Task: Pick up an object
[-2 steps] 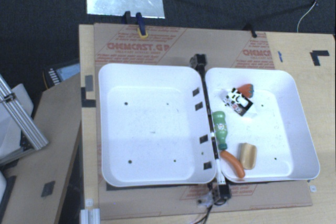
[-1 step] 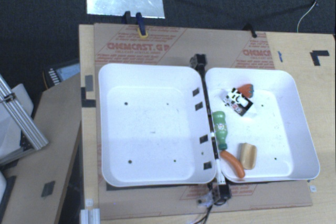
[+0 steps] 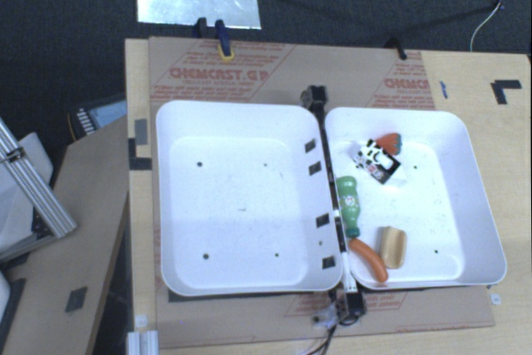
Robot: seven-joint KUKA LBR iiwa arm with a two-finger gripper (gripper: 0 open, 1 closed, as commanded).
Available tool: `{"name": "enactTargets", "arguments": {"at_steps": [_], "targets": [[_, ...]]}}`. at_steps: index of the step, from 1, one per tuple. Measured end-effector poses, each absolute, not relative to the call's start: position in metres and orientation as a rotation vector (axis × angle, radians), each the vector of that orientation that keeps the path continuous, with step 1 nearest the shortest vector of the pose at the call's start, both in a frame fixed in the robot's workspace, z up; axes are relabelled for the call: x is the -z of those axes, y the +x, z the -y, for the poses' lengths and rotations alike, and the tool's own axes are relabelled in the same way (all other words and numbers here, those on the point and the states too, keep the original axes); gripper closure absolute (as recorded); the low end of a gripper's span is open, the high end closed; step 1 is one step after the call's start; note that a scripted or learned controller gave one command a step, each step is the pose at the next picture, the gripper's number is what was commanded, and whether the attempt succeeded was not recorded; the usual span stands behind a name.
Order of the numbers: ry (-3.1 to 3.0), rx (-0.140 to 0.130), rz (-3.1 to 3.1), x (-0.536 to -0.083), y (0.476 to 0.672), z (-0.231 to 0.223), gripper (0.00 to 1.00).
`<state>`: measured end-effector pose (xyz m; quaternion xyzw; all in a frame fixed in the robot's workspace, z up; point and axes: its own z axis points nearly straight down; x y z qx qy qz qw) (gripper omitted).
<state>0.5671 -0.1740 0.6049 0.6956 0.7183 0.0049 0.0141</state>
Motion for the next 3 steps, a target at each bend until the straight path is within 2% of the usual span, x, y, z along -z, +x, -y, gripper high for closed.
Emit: {"name": "enactTargets", "arguments": {"at_steps": [3], "targets": [[2.145,-0.021,-2.239,-0.640,0.568,0.173,1.00]]}}
